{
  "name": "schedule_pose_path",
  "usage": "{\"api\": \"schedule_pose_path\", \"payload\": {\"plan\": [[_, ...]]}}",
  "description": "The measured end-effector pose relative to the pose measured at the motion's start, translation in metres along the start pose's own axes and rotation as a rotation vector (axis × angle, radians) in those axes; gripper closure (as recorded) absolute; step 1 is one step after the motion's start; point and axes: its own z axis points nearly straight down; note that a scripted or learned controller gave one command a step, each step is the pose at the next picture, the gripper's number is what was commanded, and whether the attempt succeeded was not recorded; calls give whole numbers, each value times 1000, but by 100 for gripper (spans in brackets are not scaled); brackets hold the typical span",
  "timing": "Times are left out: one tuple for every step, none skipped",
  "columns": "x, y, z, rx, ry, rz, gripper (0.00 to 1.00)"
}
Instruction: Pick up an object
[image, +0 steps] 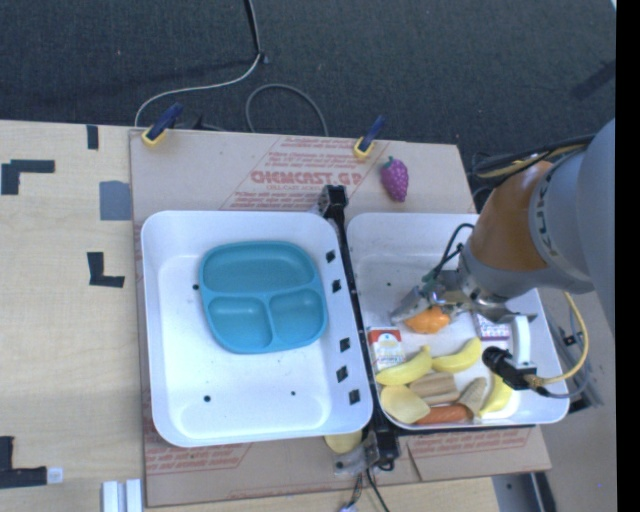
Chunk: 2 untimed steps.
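A dark carpeted floor lay behind the bench, and on the wooden worktop a sheet of brown cardboard (290, 175) carried the two white bins side by side. The left bin (165, 330) held a blue divided plate (265, 297), lying toward its far edge. A purple bunch of toy grapes (395, 178) sat on the cardboard just beyond the right bin's far edge.

The right bin (385, 240) held its clutter along the near edge — two yellow bananas (428, 362), a small red-and-white carton (386, 347), a tan potato-like piece (404, 403), a brownish sausage shape (435, 386) and an orange-red carrot-like piece (445, 413). An orange fruit (430, 321) lay near the bin's middle, just beyond the bananas.

The arm (535, 225) reached in from the right edge of the bench, and its gripper (428, 302) hung low over the right bin, right against the orange fruit — whether it was open or closed, or had hold of the fruit, could not be told.
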Motion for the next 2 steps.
{"api": "schedule_pose_path", "payload": {"plan": [[0,1,-9,2,1,0,100],[79,-7,-102,5,8,-8,100]]}}
